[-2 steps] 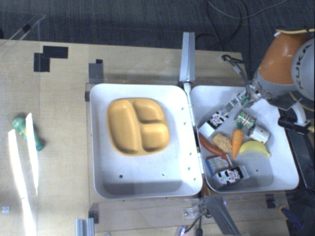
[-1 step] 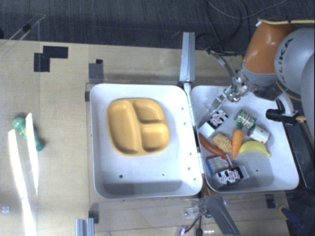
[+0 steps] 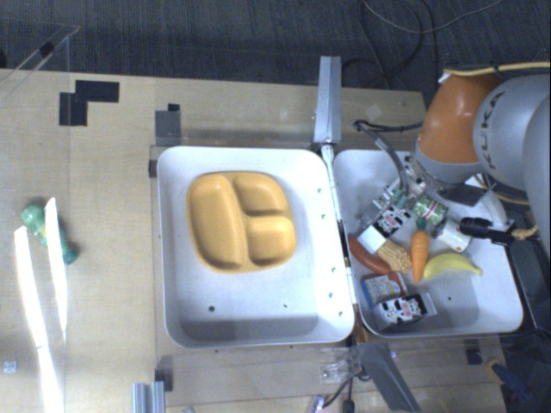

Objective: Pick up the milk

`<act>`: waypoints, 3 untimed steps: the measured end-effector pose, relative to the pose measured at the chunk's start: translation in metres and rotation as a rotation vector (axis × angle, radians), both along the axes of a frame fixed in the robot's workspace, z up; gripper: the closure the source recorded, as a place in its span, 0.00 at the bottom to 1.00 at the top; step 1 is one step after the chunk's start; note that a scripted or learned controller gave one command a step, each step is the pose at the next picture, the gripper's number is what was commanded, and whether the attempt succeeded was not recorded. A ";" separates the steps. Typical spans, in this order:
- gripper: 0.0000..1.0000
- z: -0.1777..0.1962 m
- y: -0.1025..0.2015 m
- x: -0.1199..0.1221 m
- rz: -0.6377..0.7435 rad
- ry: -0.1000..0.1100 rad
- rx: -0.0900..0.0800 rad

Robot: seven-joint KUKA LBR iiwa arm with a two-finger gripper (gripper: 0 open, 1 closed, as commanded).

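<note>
Over the right bin (image 3: 508, 312) I see my hand (image 3: 405, 198) low by the milk (image 3: 389, 218), carrot (image 3: 418, 255) at five o'clock; grip state I cannot tell.

The grey KUKA arm (image 3: 516, 132), with its rounded orange band (image 3: 452, 119) above the wrist, reaches in from the right edge and bends downward and to the left. Its two-finger gripper (image 3: 400, 198) (a tangle of metal parts and cabling from this angle) hangs low beneath the wrist.
</note>
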State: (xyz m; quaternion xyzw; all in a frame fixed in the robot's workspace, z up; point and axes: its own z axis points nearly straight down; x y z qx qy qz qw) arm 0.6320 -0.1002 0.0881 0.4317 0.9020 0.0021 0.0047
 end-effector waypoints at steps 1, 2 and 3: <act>0.00 0.001 -0.039 -0.073 0.113 -0.001 -0.004; 1.00 0.014 -0.037 -0.070 0.113 -0.011 -0.003; 0.00 0.014 -0.037 -0.070 0.113 -0.011 -0.003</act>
